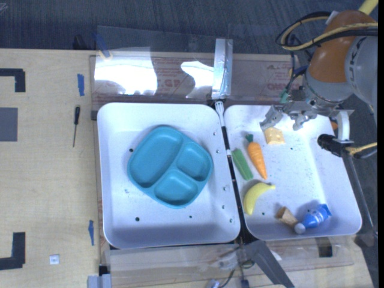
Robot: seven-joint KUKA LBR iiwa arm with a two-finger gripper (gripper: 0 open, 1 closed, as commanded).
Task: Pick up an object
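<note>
My gripper (285, 120) hangs over the far end of the right bin (324, 179), open, with nothing between its fingers. A small tan block (275, 136) lies just below and beside the left fingertip (267, 121). Nearer in the same bin lie an orange carrot (257, 158), a green stick-shaped piece (242, 164) and a yellow banana (255, 195). At the bin's near end are a brown piece (286, 215) and a blue bottle (315, 216).
The left bin (114, 209) holds a blue divided plate (170, 166). A ridge (228, 161) separates the two bins. A clear panel with a metal strip (221, 71) stands behind them. Yellow and black cables (300, 32) loop above the wrist.
</note>
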